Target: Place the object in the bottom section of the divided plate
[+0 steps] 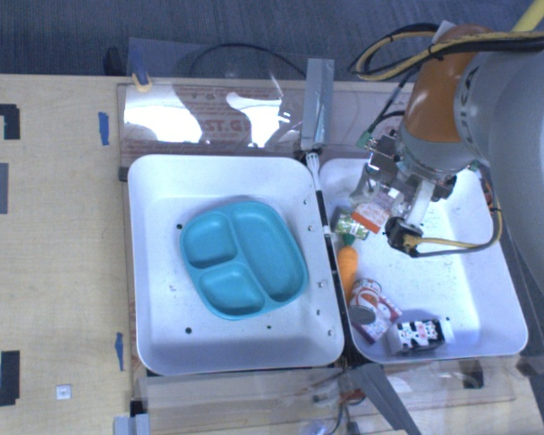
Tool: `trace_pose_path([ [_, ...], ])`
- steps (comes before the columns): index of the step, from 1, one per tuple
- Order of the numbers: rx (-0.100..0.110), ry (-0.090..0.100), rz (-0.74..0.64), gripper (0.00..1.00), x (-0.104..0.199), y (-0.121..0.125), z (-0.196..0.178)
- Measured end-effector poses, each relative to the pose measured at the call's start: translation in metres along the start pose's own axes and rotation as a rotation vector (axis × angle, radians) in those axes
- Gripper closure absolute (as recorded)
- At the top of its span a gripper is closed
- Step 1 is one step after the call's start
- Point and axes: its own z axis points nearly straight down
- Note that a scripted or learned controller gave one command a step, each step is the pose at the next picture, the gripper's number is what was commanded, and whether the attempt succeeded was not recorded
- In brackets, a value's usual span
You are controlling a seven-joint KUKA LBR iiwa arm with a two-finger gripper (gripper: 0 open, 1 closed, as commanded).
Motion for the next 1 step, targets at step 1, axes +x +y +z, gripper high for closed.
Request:
trace_pose_path([
  [1, 0.002, 0.0, -0.067, 1.0, -0.0108, 0.0017, 0.0],
])
